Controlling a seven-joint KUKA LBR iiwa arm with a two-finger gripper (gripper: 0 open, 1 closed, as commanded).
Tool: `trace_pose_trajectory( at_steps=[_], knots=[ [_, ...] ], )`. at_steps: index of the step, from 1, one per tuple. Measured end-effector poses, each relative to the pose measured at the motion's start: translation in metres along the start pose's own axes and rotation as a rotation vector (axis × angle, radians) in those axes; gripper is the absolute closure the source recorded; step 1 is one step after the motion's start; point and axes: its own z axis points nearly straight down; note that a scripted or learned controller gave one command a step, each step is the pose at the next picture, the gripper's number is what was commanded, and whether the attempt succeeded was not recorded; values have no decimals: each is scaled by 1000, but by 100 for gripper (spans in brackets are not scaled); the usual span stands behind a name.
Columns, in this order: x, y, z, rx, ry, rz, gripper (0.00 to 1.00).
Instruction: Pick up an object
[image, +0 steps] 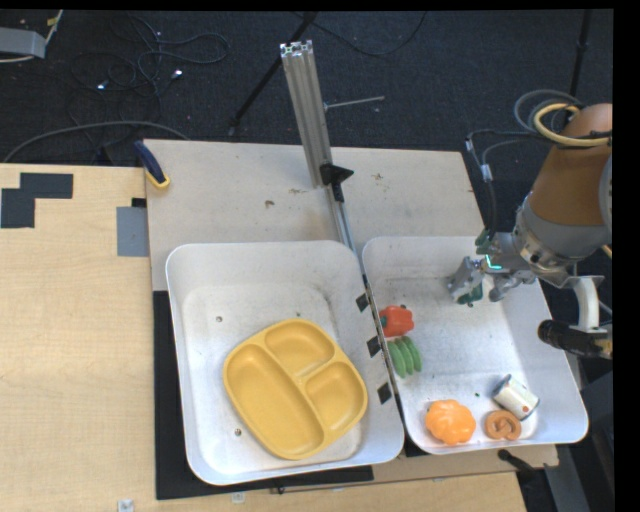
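My gripper (478, 290) hangs over the upper middle of the right bin (440, 262), its fingers spread apart with nothing between them. Below and to its left lie a red toy (397, 320) and a green toy (405, 356) close to the bin's left wall. Along the bin's front edge sit an orange fruit (451, 421), a brown ring-shaped toy (503, 426) and a small white cup-like item (516, 397). The gripper touches none of them.
The left bin (200, 300) holds a yellow divided tray (294, 387). An upright metal post (309, 110) stands behind the bins. A wooden surface (70, 340) lies to the left. The arm's wrist (565, 205) comes in from the right.
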Motion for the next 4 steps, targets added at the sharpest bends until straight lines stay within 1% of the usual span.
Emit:
trace_pose_trajectory(
  at_steps=[1,2,3,4],
  knots=[
    [0,1,-1,-2,0,0,0],
    [0,-2,43,2,0,0,0],
    [3,-14,98,4,1,0,0],
    [3,-12,117,-6,-1,0,0]
  ],
)
